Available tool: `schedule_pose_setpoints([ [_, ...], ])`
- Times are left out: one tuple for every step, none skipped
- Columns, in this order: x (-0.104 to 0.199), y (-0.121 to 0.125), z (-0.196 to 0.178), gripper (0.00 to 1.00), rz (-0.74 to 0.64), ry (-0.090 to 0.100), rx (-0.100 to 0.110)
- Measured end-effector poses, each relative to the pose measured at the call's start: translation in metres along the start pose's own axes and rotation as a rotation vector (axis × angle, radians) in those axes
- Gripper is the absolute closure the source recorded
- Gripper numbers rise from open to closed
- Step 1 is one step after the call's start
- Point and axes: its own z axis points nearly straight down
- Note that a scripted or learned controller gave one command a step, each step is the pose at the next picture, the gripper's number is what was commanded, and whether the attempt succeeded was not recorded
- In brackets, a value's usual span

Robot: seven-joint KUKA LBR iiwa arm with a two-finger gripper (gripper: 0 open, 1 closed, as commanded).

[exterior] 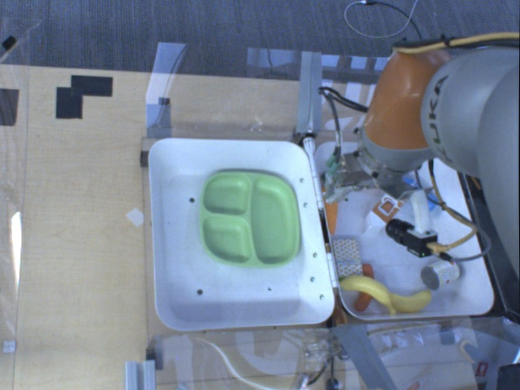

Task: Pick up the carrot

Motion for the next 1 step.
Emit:
schedule_pose_setpoints([
  [0.0339,-0.0727,-0.0008,1.0,-0.371,0.001,-0.001],
])
